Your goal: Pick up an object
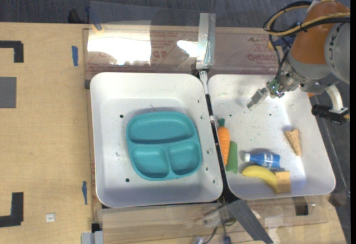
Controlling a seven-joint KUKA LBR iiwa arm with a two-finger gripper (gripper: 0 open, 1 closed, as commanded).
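1. Objects for picking lie in the right bin (311,104), gathered along its lower and left parts: a toy carrot (223,142) against the left wall, a green piece (232,158) just beside it, a blue bottle (263,159) lying on its side, a banana (262,175) below the bottle, a tan block (283,182) touching the banana's end, and a cone-like wedge (293,141) near the right wall.
2. Judged from how they lie, most have likely settled toward the bin's lower side, which leaves its upper floor bare.
3. The gripper (257,98) hangs over that bare upper floor, tilted down and to the left, well apart from every object. Nothing sits between its fingers; whether they are apart or together I cannot tell at this size.
4. The arm (317,43) reaches in from the right, its orange band above the wrist and cables looping over it.
5. The left bin (105,93) holds a teal divided plate (164,144) lying flat near its middle.
6. A clear panel (139,43) and a metal post (205,40) stand behind the bins.
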